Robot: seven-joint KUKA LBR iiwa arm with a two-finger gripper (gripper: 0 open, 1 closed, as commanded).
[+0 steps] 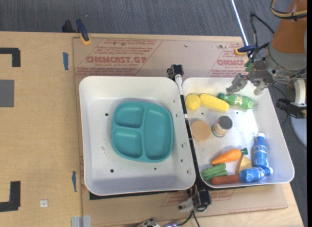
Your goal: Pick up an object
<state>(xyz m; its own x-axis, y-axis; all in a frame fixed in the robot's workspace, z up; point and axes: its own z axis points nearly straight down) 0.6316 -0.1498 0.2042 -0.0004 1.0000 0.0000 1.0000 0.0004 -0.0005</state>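
Clearance between the end effector point(247, 83) and the green bottle point(237, 100) is small: the tool hangs at the far rim of the right bin point(280, 143), its two fingers spread apart and holding nothing, with the bottle lying just beneath and toward the camera. The bottle's long axis runs roughly left to right, its cap end toward the corn cob point(214, 102) beside it. A short descent would likely bracket it, though the fingers may need turning across that axis. The left bin point(92, 138) carries a teal divided plate point(143, 130), well apart from the arm.
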